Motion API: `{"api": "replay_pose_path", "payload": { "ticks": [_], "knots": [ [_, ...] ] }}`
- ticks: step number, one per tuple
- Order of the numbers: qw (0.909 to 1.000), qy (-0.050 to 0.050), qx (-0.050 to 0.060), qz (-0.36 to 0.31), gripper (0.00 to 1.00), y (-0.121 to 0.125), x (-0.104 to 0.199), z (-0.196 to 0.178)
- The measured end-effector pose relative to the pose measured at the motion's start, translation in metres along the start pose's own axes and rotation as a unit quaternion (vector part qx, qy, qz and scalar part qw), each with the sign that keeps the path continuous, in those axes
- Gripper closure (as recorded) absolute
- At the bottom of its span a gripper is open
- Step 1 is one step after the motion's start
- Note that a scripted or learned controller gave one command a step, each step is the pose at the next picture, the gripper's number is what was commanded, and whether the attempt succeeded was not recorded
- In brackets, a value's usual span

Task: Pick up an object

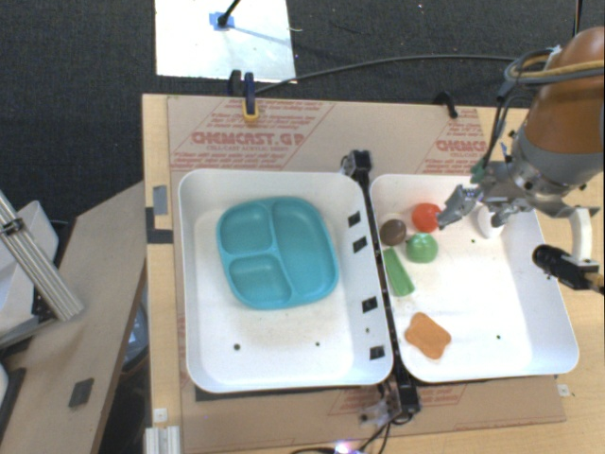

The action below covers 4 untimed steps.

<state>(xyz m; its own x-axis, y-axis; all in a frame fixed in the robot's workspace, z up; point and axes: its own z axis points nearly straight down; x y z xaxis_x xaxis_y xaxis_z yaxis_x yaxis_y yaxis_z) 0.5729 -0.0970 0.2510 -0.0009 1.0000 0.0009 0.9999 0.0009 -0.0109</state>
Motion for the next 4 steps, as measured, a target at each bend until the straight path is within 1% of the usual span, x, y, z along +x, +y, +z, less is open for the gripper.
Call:
{"api": "replay_pose_path", "payload": {
  "ticks": [1, 2, 3, 4],
  "knots": [
    [1.0000, -0.001, -0.006, -0.001, 0.00, 0.002, 0.000, -0.007],
    [1.0000, 0.000, -0.005, 0.000, 0.00, 0.000, 0.009, 0.040],
    [1.0000, 0.000, -0.005, 0.000, 0.00, -0.001, -0.001, 0.094],
    [1.0000, 0.000, -0.004, -0.002, 0.00, 0.004, 0.008, 0.145]
  ]
}}
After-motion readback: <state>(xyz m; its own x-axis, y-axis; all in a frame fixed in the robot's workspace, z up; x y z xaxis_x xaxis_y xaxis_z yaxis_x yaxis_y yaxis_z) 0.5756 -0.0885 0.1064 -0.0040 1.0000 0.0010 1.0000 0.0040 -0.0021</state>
